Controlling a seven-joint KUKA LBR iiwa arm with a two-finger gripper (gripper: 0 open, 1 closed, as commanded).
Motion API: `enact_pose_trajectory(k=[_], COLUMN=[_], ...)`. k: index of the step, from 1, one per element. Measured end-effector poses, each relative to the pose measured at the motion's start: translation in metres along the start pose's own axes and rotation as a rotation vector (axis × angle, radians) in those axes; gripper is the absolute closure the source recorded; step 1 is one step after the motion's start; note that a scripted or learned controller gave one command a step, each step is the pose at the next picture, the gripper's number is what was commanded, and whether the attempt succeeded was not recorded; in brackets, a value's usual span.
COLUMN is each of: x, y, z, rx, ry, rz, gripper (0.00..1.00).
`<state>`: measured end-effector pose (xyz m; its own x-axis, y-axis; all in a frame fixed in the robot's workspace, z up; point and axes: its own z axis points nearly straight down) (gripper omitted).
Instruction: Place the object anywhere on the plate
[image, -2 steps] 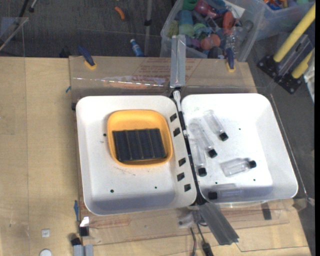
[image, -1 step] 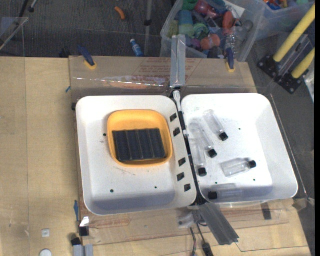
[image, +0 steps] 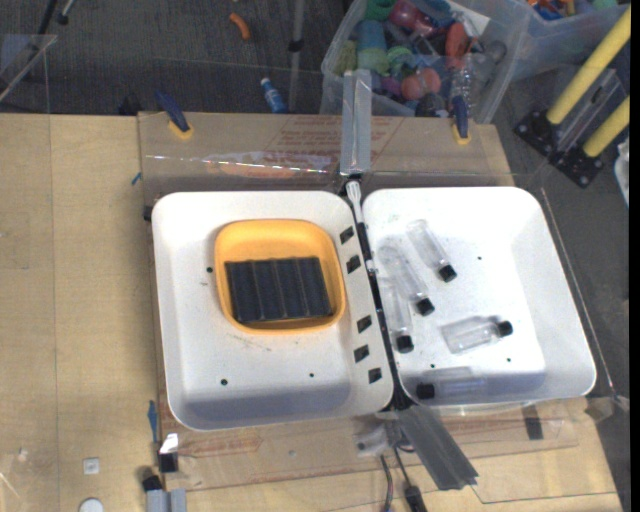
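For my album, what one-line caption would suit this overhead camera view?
Orange plate with a dark ribbed insert in the left bin; clear black-capped vials in the right bin.

- Clear vials (image: 430, 250) in the right bin (image: 530, 230) are transparent against the white floor, so their outlines blur; only the black caps read clearly
- One vial (image: 445, 385) at the right bin's near edge is barely traceable
- The crate of coloured toys (image: 420, 45) is cut off by the top edge; its contents are indistinct
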<state>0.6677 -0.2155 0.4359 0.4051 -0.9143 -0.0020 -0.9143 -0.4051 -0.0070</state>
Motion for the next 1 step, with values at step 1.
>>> enact_pose_trajectory(k=[1], x=[-0.0068], y=[-0.0035], z=[0.0002], rx=[-0.001], ry=[0.001], rz=[-0.320], gripper=[1.00])
